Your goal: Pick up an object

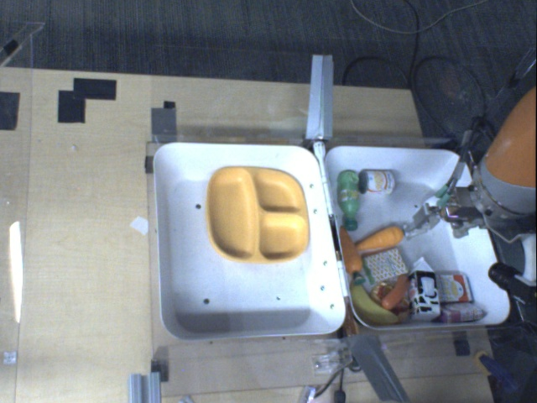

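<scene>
A banana [373,307] lies at the right bin's [419,162] front edge, down-left of the gripper [422,218]. The gripper hangs over this bin, just right of an orange carrot [379,240]; whether it touches, or is parted, cannot be told.

A robotics lab: pale wooden counter [75,250] with metal brackets [320,99] at twelve o'clock, loose cables [403,15] on dark carpet [168,15].
</scene>
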### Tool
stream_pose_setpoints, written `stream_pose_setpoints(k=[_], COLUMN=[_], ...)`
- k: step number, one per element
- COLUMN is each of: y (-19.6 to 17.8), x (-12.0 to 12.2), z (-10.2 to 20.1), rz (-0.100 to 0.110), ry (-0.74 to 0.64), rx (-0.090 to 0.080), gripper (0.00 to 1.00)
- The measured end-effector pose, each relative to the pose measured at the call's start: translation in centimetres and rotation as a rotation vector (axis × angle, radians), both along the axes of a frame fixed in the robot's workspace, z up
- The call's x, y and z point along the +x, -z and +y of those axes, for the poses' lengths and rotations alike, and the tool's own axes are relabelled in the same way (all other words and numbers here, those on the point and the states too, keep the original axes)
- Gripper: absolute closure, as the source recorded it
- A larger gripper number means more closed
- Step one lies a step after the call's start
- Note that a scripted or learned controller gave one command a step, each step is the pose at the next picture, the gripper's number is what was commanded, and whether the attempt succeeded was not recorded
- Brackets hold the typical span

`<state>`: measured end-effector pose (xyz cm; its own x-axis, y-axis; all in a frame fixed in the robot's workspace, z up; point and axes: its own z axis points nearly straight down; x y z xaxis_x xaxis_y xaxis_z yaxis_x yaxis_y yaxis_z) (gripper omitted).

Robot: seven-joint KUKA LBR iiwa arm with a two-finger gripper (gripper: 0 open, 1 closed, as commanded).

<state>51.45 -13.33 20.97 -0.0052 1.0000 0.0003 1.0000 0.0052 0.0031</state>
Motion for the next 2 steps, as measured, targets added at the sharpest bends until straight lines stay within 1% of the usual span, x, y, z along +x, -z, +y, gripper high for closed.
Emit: stream_pose_setpoints(k=[1, 2], y=[10.0, 4.2], x=[4.1, 10.5], z=[3.2, 0.4], rz=[-0.003, -0.006], ry=[-0.403, -0.572], rx=[-0.002, -0.004], gripper=[0.00, 0.00])
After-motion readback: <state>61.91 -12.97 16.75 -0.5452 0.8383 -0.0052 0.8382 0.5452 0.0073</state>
